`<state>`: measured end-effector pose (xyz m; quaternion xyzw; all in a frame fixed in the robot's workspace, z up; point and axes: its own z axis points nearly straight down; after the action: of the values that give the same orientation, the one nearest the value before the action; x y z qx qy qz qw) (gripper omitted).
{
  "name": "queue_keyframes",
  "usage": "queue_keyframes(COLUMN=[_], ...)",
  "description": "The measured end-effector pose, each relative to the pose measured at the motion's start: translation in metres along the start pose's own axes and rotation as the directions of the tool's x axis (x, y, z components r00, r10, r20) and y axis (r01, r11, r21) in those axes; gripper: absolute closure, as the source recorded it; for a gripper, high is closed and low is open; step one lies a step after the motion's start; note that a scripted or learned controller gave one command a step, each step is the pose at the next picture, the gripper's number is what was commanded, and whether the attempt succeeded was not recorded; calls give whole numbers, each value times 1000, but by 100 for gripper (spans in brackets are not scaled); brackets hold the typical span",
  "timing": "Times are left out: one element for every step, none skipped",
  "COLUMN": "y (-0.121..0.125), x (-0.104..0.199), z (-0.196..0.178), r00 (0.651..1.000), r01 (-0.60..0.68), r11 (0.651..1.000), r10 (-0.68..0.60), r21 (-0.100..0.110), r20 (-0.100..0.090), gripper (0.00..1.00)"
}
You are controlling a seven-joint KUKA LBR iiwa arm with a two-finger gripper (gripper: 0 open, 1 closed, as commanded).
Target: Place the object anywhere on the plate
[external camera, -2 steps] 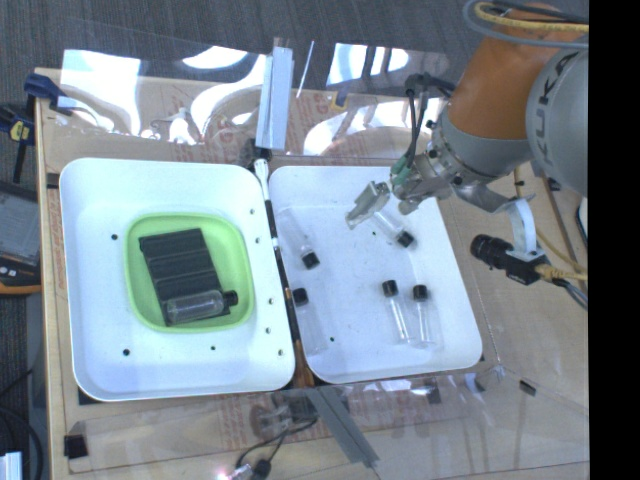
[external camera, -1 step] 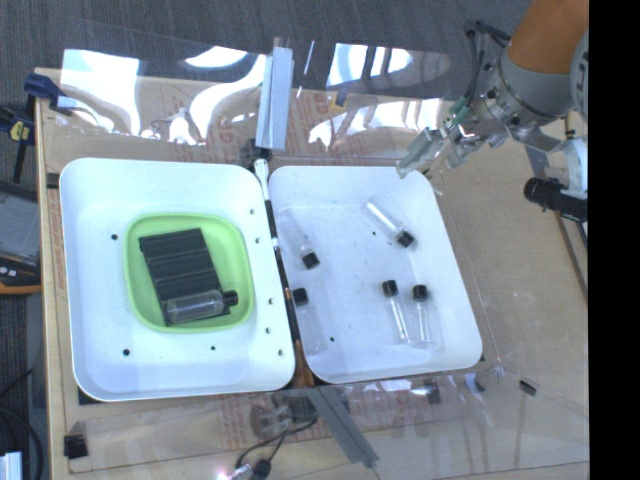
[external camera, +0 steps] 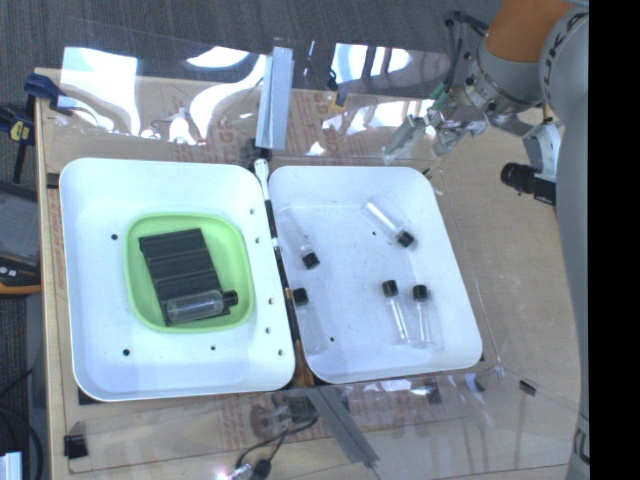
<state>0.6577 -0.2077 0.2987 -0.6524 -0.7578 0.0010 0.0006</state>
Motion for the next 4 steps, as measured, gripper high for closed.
queue_keyframes(y=[0,0,-1,-1], x=[0,0,-2,-1], z=[25,39,1,27], r00=[1000,1000,998,995], r01=[-18,-23,-56,-104], r11=[1000,1000,998,995], r10=[18,23,56,104], r21=[1,1,-2,1], r20=[-1,-2,-1,-1], gripper=[0,0,0,0])
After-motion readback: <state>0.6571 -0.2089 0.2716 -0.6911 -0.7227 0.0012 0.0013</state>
